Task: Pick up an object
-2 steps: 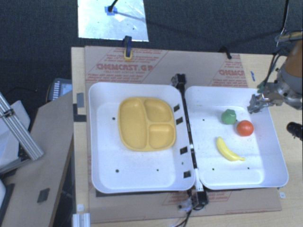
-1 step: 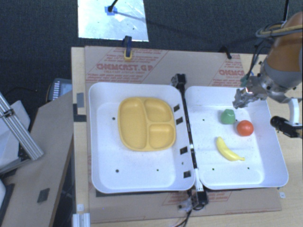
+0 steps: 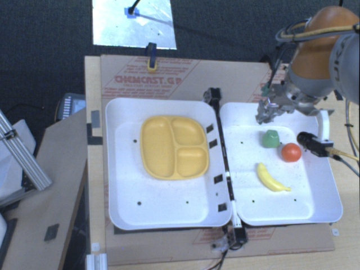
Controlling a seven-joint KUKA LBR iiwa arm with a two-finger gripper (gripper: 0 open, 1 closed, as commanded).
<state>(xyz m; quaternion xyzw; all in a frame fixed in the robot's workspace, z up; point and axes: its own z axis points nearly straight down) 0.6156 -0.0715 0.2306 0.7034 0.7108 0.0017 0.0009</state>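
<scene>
Right white bin [image 3: 320,207]: tool [image 3: 264,117] above green object [image 3: 271,138], not touching; opening can't tell, nothing visibly held.

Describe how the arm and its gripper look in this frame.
The arm is grey with a broad orange band above the wrist. Dark and yellowish cables loop beside that band. The gripper is a small metallic grey assembly at the arm's end.

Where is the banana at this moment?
The banana lies in the right bin, near its middle, just below the green object and the red ball.
</scene>
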